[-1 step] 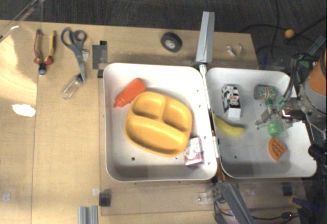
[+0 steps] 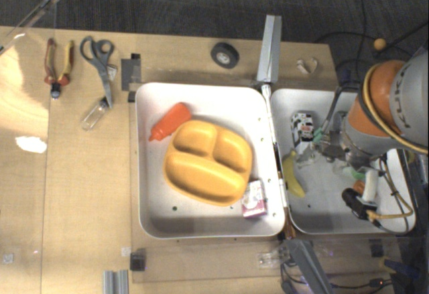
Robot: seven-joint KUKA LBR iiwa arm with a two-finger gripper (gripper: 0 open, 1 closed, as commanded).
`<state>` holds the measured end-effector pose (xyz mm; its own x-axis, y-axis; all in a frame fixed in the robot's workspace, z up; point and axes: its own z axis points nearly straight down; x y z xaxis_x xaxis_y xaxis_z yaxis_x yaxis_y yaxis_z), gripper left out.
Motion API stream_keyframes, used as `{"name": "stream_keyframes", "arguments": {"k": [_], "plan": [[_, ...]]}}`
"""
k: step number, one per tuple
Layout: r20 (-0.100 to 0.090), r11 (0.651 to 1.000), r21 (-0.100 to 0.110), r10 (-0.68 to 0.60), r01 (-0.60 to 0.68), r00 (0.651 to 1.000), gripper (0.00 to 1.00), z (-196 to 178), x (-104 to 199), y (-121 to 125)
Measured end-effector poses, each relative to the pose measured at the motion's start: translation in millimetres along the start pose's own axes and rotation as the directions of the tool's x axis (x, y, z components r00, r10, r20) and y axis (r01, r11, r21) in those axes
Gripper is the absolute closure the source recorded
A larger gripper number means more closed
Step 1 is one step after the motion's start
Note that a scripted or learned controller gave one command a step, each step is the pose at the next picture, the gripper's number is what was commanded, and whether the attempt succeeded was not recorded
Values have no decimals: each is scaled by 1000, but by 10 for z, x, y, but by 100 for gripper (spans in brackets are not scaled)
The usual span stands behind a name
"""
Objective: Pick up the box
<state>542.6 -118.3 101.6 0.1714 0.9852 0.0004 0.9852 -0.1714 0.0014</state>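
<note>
The box (image 2: 253,199) is a small pink and white carton lying in the front right corner of the left bin (image 2: 151,172), against the yellow divided tray (image 2: 208,162). My gripper (image 2: 312,150) hangs over the right bin (image 2: 322,215), just right of the wall between the bins and well apart from the box. Nothing shows in its grasp. A yellow banana (image 2: 292,177) lies just below and left of the gripper.
An orange bottle (image 2: 169,121) lies at the back left of the left bin. A small white, black and red item (image 2: 303,125) sits at the back of the right bin. Scissors (image 2: 100,61), pliers (image 2: 56,66) and a tape roll (image 2: 224,54) lie on the bench.
</note>
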Motion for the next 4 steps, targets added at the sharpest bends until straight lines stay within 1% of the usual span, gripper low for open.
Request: {"name": "stream_keyframes", "arguments": {"k": [1, 2, 3, 4], "plan": [[-1, 1000, 4, -3, 3, 1000, 0, 122, 55, 505], [1, 1000, -7, -22, 22, 1000, 0, 142, -15, 998], [0, 998, -4, -64, 64, 998, 0, 35, 0, 637], [2, 994, -7, -110, 110, 994, 0, -637, -710, 519]]}}
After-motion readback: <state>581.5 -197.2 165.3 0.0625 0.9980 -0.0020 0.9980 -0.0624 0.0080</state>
